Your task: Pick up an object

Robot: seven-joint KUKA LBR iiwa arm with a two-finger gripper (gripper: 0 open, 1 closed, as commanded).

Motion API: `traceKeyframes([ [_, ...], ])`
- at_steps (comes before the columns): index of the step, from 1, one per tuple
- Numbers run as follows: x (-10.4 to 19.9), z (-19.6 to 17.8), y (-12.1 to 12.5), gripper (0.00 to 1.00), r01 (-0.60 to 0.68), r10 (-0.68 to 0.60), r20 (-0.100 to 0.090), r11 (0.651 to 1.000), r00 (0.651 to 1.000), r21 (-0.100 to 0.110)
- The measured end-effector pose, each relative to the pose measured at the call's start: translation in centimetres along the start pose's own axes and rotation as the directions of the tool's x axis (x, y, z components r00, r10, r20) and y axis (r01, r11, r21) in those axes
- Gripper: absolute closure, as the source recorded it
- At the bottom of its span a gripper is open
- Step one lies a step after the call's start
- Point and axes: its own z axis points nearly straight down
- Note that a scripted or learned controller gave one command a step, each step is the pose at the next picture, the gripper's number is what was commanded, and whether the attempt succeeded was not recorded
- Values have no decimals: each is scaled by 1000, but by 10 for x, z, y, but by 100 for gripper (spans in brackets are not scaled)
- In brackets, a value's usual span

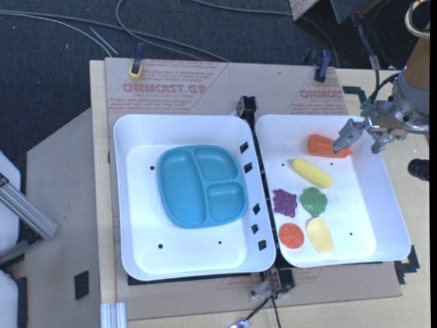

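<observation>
While the grey arm [414, 80] reaches in from the right edge, its gripper [362, 137] hangs over the far right part of the right bin [382, 203], with one finger [343, 138] angled down to the left and the other [379, 142] a short stub to its right, so the jaws stand spread with nothing seen between them. Just beside the left finger, and partly hidden by its tip, lies an orange carrot-like piece [318, 145]; whether the finger touches it cannot be told. Nearer the camera and left of the jaws is a yellow corn cob [312, 172], lying at a slant. Further toward the camera sit a purple bunch of grapes [284, 201] and a green leafy piece [313, 201] side by side, and beyond them, near the bin's front wall, a round orange-red piece [291, 235] and a pale yellow piece [319, 235]. Well to the left of the jaws, across the black divider [254, 176] between the bins, the left bin [136, 244] holds a blue divided plate [202, 184]. Both bins rest on a cardboard sheet [177, 80] held at its far edge by two clamps [137, 65].
</observation>
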Motion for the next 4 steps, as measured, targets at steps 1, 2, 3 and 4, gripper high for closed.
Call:
traceKeyframes([
  [1, 0, -5, 2, 0, 2, -2, 2, 1000, 1000, -10],
  [2, -2, 58, 2, 0, 1, -1, 0, 1000, 1000, -3],
  [3, -1, 102, -2, 0, 2, -2, 0, 1000, 1000, -4],
  [4, -3, 164, -7, 0, 2, -2, -1, 1000, 1000, -3],
])
